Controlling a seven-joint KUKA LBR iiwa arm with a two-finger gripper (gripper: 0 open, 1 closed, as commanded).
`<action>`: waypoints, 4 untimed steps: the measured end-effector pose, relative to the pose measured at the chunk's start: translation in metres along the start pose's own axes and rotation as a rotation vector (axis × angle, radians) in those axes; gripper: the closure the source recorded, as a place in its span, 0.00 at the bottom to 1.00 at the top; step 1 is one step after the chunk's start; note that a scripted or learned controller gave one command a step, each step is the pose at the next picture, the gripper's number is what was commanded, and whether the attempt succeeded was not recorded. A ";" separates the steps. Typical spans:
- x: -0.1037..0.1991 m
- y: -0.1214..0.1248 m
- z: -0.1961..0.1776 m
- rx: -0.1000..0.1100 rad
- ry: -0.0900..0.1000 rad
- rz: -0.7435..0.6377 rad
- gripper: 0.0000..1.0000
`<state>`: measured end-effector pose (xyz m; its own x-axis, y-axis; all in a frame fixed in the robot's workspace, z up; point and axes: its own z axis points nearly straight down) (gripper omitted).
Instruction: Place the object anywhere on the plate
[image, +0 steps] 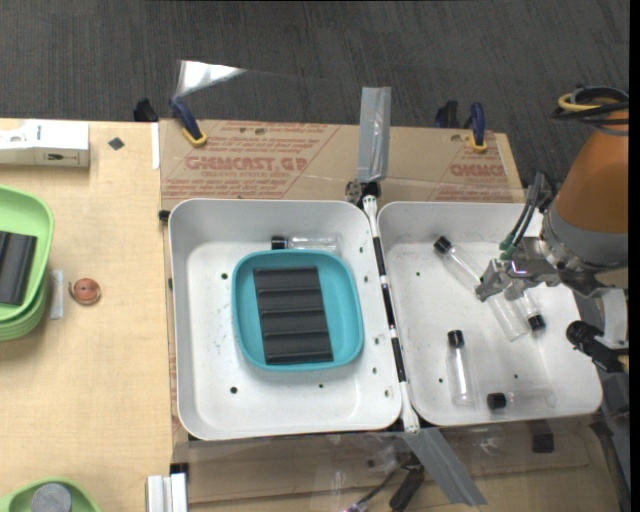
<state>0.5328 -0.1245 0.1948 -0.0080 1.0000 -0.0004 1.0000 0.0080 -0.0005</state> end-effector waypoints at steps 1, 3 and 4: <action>0.063 -0.017 0.004 0.002 0.000 -0.248 1.00; 0.156 -0.013 0.004 0.002 0.000 -0.324 0.00; 0.185 -0.006 0.004 0.002 -0.001 -0.316 0.00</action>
<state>0.5249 0.0600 0.1904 -0.3187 0.9478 -0.0007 0.9478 0.3187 -0.0028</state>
